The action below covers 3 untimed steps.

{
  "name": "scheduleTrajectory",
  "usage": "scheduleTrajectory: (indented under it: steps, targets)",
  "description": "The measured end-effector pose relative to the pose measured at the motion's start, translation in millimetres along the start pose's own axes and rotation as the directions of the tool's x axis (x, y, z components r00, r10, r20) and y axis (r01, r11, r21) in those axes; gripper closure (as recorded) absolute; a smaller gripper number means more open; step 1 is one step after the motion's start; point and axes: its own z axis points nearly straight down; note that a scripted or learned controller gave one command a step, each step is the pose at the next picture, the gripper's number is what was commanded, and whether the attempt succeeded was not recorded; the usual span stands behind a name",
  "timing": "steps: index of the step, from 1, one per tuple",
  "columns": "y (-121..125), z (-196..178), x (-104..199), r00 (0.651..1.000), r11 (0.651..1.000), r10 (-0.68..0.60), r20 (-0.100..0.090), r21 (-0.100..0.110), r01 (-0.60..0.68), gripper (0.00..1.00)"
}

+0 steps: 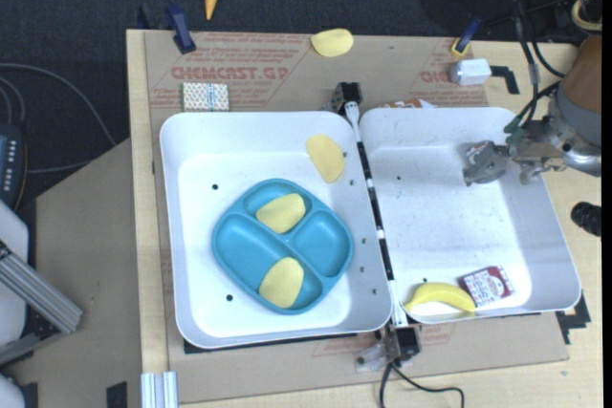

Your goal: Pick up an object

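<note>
Gripper [475, 164] above right bin [535, 234]; board [229, 72] perhaps reads "CHEMCAST".

This place looks like a robotics lab, not a home or a kitchen. The desk [143, 205] is a plain wooden board with a brown sheet [239, 67] printed in red letters, and two white bins [182, 205] are clamped side by side on it. Blue clips [179, 29] hold the sheet at the far edge. Black cables [535, 53] run over the dark carpet floor [67, 14], and a grey robot arm [574, 124] reaches in over the right bin. Aluminium framing [33, 287] stands at the left.
</note>
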Motion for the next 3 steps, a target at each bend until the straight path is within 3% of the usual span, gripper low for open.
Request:
scheduleTrajectory:
  steps: [1, 2, 3]
  targets:
    - [62.7, 78.5, -33.1, 1.000, 1.000, 0.000, 0.000, 0.001, 0.000, 0.00]
    - [105.4, 127.5, -57.1, 1.000, 1.000, -0.001, 0.000, 0.001, 0.001, 0.00]
    - [107.1, 115.4, -57.2, 1.000, 1.000, -0.003, 0.003, -0.005, 0.003, 1.00]
